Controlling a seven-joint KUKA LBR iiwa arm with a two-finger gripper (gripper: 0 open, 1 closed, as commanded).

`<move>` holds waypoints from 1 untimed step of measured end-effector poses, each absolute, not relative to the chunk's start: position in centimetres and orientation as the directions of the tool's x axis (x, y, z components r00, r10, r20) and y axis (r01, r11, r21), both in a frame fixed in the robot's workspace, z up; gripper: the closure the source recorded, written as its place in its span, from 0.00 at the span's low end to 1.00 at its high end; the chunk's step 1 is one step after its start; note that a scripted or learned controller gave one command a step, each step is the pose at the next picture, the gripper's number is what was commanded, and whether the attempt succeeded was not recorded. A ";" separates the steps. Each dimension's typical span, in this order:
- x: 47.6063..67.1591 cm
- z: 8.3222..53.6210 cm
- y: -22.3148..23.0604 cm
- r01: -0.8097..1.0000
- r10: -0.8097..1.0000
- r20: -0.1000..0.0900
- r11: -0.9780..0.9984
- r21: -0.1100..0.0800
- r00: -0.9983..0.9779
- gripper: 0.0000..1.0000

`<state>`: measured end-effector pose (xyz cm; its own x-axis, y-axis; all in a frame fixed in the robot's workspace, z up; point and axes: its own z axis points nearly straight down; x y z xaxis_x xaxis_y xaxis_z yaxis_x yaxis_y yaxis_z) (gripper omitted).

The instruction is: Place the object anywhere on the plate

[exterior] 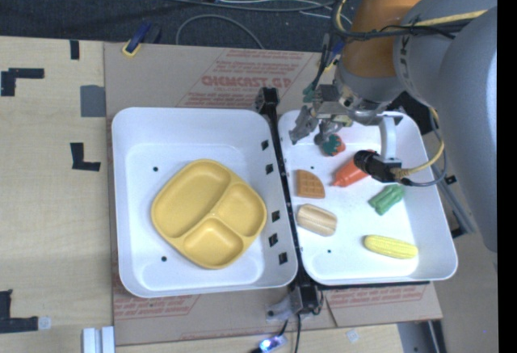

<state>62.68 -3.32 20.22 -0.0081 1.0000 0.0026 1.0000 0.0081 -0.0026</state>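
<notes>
Fingers (317, 127) just above small teal object (331, 146) in right bin (428, 262); spread unclear.

Yellow 3-compartment plastic plate (209, 213) sits in left white bin (129, 182). Right white bin (428, 254) holds tan waffle piece (308, 184), bread roll (317, 220), yellow corn cob (390, 246), green pickle-like piece (386, 199), orange carrot-like piece (350, 174). Gripper (317, 130) hangs over right bin's far-left corner, w/ a teal-and-red toy (330, 144) just beside it.
</notes>
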 end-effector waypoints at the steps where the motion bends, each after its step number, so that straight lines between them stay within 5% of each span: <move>1: 62.6 21.5 2.5 1.000 1.000 0.002 0.008 -0.001 -0.008 1.00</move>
